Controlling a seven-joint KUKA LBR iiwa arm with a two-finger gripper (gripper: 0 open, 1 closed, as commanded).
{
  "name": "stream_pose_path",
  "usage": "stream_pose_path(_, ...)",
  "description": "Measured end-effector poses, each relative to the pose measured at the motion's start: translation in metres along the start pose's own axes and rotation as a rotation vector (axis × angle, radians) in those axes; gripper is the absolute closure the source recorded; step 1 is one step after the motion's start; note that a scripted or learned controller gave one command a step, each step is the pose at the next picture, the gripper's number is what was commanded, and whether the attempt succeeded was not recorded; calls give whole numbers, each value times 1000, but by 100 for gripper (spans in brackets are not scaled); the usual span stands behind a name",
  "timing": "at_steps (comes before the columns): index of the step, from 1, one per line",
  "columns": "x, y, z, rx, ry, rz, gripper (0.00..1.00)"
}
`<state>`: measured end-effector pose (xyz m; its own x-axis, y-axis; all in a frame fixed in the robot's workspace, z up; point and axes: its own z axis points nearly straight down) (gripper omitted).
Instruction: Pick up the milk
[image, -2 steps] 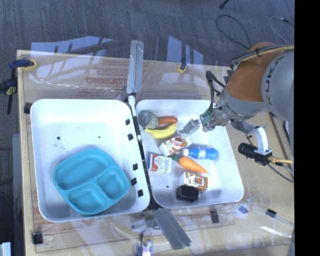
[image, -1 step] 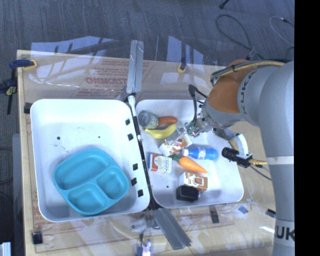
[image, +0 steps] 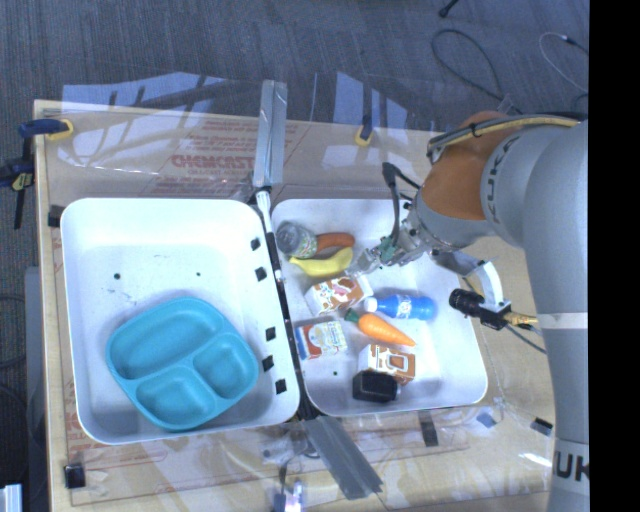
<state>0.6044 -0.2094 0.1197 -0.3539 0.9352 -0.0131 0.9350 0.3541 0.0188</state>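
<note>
The left bin (image: 90, 300) holds one blue tray (image: 182, 362) with three compartments, lying toward the near left corner; the rest of that bin's floor is bare white. The right bin (image: 465, 375) is crowded: a jar (image: 293, 238) lies at its far left corner, with a sausage (image: 334, 241) beside it and a banana (image: 322, 264) just in front. Below these lie a small carton (image: 335, 293), a blue-and-white bottle (image: 400, 306), a carrot (image: 384, 328) touching the bottle, the milk (image: 322, 337) against the left wall beside the divider, another carton (image: 390, 362), and a black object (image: 375, 386) near the front wall. The gripper (image: 383, 252) is low over the far part of the right bin, just right of the banana's tip, well apart from the milk; whether it is released or clenched cannot be told, as its tip is small and blurred. Bare floor shows along the right bin's right side and far edge, under the arm (image: 500, 200).
</note>
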Motion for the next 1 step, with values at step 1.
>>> stream_pose_path(1, -5, 33, 27, 19, 13, -7, 100)
